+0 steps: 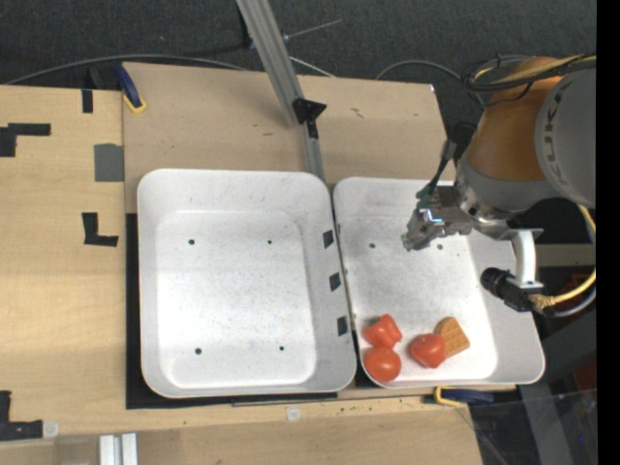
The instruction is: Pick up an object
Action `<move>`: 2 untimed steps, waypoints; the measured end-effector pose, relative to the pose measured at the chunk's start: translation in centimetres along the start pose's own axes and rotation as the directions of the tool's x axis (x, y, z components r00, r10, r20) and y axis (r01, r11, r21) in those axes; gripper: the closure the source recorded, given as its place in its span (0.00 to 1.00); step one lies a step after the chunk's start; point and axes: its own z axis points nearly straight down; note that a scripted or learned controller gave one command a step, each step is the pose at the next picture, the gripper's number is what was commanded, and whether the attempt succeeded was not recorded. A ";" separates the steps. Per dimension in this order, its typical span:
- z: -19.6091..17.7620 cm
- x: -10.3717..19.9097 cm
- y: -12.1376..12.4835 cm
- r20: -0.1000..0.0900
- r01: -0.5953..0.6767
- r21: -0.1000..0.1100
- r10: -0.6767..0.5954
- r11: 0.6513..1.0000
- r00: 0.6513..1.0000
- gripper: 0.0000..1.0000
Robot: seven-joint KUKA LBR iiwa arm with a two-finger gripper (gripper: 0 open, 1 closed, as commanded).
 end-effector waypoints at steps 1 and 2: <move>-4.4 0.0 0.1 0.000 -0.001 0.000 0.001 1.000 1.000 1.00; -2.7 5.2 -1.2 -0.002 0.003 0.007 -0.003 1.000 1.000 1.00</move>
